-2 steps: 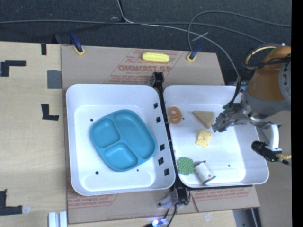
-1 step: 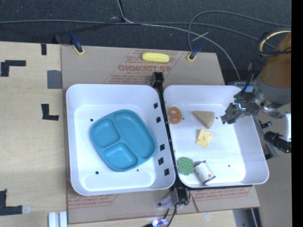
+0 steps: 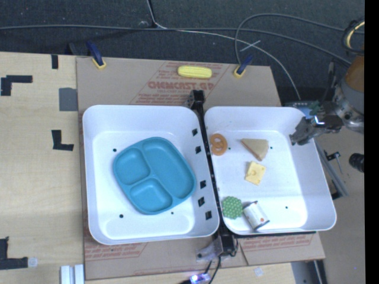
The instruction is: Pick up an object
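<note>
Five small things lie in the right bin (image 3: pixel 308 218), and I'd take the tan wedge (image 3: pixel 256 147), light, stiff, best pinched across its flat sides, though whether my fingers (image 3: pixel 301 134) at the bin's right rim are spread I cannot tell.

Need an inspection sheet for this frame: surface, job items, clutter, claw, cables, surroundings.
Surface: cardboard sheet on a wooden bench, held by two clamps; two white bins side by side.
Job's things: right bin holds an orange ring, tan wedge, yellow block, green disc and small can.
Clutter: blue divided plate in the left bin; yellow corn on the cardboard behind the bins.
Claw: claw over the right bin's right rim, holding nothing visible.
Cables: several run across the dark floor behind the bench.
Surroundings: black tape marks on the bench.
</note>
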Robot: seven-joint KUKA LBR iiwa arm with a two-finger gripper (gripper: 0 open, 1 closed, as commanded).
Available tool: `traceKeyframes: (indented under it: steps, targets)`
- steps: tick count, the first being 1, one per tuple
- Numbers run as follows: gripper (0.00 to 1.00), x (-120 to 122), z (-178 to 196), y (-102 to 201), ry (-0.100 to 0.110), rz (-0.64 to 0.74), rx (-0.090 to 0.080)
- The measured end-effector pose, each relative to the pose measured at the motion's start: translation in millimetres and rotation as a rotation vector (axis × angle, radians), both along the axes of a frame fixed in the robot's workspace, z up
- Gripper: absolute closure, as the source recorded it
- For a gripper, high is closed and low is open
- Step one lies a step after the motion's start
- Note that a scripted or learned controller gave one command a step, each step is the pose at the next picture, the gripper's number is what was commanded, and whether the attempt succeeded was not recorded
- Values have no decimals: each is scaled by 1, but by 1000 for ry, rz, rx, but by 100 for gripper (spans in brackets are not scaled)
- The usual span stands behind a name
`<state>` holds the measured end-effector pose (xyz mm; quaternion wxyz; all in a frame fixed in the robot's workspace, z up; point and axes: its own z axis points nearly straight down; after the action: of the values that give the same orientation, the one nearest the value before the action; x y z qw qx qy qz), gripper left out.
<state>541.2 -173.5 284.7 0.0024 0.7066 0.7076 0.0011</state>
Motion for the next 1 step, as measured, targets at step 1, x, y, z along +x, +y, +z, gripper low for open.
traceKeyframes:
  steps: [1]
  targets:
    - [100,16,-21,47,7,4,2]
